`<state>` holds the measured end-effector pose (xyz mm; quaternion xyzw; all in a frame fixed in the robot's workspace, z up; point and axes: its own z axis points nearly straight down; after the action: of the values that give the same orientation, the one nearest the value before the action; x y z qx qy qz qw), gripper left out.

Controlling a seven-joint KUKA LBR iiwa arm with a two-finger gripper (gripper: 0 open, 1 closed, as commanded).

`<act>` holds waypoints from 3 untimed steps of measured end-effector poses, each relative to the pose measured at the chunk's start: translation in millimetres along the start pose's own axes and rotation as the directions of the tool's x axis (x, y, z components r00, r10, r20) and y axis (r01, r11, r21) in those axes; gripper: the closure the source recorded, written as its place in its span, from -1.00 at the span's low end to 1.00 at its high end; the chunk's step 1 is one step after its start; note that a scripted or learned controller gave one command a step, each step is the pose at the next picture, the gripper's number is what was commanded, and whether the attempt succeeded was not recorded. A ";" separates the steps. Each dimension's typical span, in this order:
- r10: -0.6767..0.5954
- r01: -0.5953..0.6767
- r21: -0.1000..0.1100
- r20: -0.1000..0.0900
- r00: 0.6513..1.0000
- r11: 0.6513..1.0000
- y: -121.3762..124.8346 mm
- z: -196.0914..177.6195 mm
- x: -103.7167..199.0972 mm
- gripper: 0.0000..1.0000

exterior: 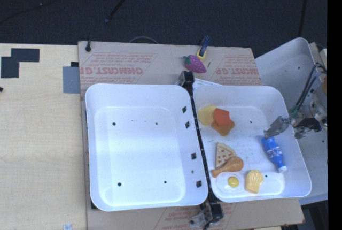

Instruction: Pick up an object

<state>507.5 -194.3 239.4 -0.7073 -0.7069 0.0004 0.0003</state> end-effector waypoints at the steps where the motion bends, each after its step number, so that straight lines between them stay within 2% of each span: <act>1: -0.002 0.002 0.001 -0.007 1.000 1.000 -13.0 151.7 81.3 -1.00; 2: 0.004 -0.004 -0.006 -0.005 1.000 1.000 -10.4 133.7 76.5 1.00; 3: -0.004 0.004 -0.011 0.002 1.000 1.000 73.4 146.9 111.4 1.00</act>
<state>580.8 -82.9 92.4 -0.7059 -0.7083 -0.0026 -0.0044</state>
